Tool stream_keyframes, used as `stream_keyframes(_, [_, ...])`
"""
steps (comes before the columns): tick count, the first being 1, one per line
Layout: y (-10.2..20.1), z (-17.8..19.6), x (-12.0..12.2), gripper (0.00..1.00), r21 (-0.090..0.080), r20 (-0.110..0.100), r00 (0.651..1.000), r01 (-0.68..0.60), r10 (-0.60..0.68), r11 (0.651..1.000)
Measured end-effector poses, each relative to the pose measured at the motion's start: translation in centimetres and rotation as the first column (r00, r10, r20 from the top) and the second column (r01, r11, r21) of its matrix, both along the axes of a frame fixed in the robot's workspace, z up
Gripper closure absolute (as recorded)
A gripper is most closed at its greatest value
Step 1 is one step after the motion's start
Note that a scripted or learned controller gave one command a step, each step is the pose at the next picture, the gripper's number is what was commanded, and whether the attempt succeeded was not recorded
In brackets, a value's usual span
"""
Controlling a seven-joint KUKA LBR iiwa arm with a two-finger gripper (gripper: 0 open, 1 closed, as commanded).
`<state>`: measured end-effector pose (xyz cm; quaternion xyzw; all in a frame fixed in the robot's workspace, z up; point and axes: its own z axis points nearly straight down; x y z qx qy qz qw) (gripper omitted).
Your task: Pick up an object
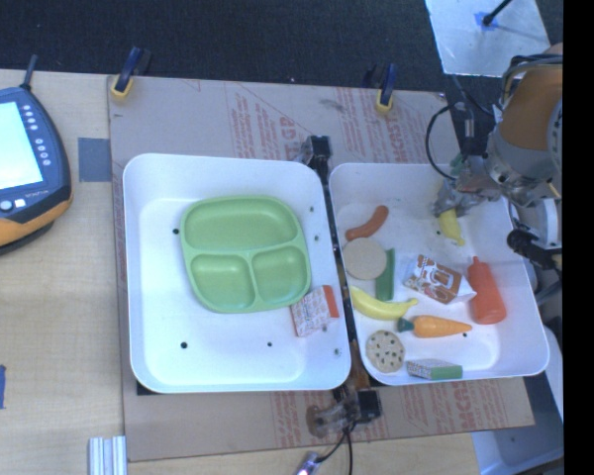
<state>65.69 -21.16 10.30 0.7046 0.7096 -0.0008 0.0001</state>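
My gripper (453, 204) hangs over the far right part of the right bin (520, 364), with the grey arm and its orange band (530, 107) behind it. A small yellow piece (450, 229) lies right under the gripper's tip; I cannot tell if they touch. Also in this bin are a sausage (366, 222), a beige disc (364, 260), a green stick (385, 275), a banana (381, 306), a carrot (436, 327), a cookie (384, 349), a snack packet (435, 279), a red bottle (486, 291) and a small box (434, 369).
The left bin (148, 354) holds a green divided plate (246, 252) and a red-and-white packet (314, 311) by its right wall. A handheld screen unit (15, 166) lies on the bench at far left. Clamps (126, 72) (383, 87) grip the board's far edge.
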Motion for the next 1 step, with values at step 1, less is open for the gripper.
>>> stream_keyframes(1, [11.4,8.85,-2.87,1.0,0.002,0.0,1.0,0.0,0.0,1.0])
